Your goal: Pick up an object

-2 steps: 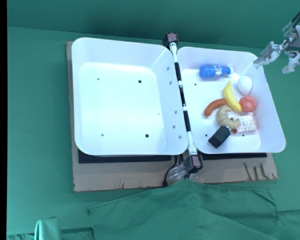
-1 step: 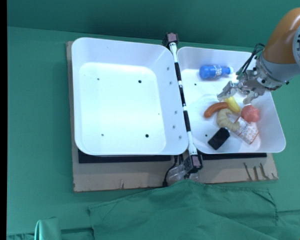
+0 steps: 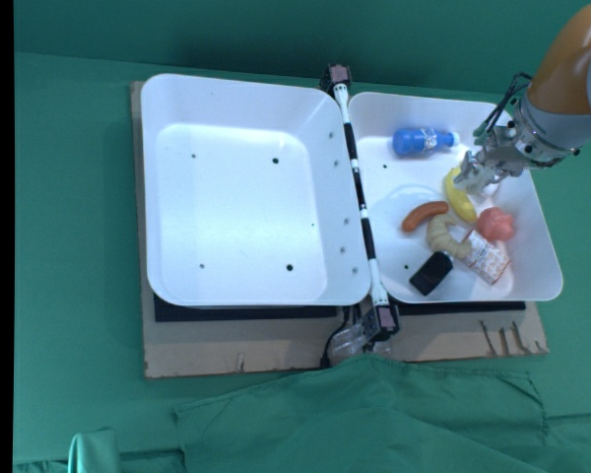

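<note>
The right bin (image 3: 532, 279) holds a blue bottle (image 3: 423, 141) lying on its side at the back, a yellow banana (image 3: 459, 199), an orange-red sausage (image 3: 425, 216), a pale twisted pastry (image 3: 446, 236), a reddish-pink round fruit (image 3: 495, 224), a small white and red packet (image 3: 486, 258) and a black block (image 3: 431, 273). My gripper (image 3: 476, 176) hangs over the banana's upper end, at the bin's right side. Its fingers point down and to the left, close to the banana, and the view does not show whether anything is between them.
The left bin (image 3: 241, 190) is a shallow white tray with small dark holes in its floor. A black and white hinge bar (image 3: 359, 190) runs between the bins. Both bins rest on a brown board (image 3: 227, 355) over green cloth.
</note>
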